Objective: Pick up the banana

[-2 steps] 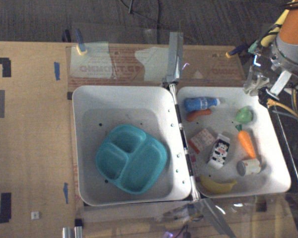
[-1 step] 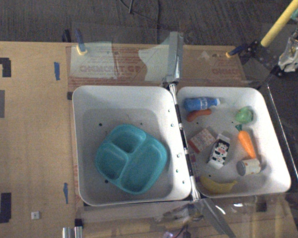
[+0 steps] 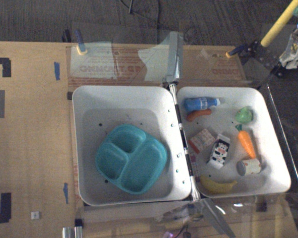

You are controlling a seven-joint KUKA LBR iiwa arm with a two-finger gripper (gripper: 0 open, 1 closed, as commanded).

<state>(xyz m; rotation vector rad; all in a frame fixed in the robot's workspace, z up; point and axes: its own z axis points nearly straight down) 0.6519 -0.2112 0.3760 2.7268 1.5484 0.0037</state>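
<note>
The yellow banana [image 3: 217, 185] lies on its side at the front edge of the right bin [image 3: 225, 94], its ends curving up against the near wall. Just behind it are a black-and-white toy [image 3: 219, 151] and a grey can [image 3: 249, 167] lying on its side. Nothing touches or covers the banana.
The right bin also holds a blue bottle [image 3: 201, 103], a red-orange sausage shape [image 3: 198, 114], a green lump [image 3: 244, 115], an orange carrot [image 3: 247, 144] and a small pinkish box [image 3: 203, 139]. In the left bin [image 3: 89, 133] sits a teal divided tray [image 3: 131, 158]. A yellow pole [image 3: 282, 19] slants at the top right.
</note>
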